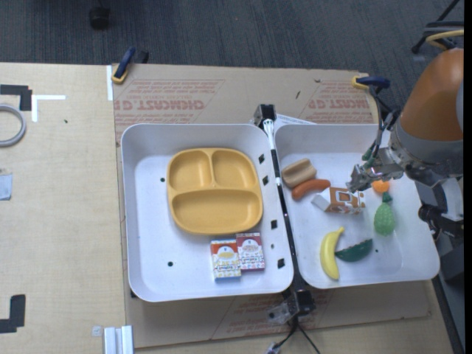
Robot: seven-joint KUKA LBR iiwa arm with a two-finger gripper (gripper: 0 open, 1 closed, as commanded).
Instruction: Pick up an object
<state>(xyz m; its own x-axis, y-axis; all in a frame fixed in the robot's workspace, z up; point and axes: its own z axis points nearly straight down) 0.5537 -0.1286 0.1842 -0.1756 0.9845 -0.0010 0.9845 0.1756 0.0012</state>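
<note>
My gripper (pixel 363 178) hangs over the right bin (pixel 413 268), just above a small white and orange carton (pixel 342 201). A bread roll (pixel 298 172) and a red sausage (pixel 310 188) lie to its left. An orange piece (pixel 380 186) sits right beside the gripper, with a green strawberry-shaped toy (pixel 384 219) below it. A yellow banana (pixel 330 253) and a dark green vegetable (pixel 355 251) lie toward the bin's front. Nothing shows between the fingers.
The left bin (pixel 140 220) holds a yellow divided plate (pixel 214 190) and two small red and white boxes (pixel 237 256). Cardboard (pixel 184 98) lies under both bins. The arm's grey and orange body (pixel 435 116) looms over the right bin's far right edge.
</note>
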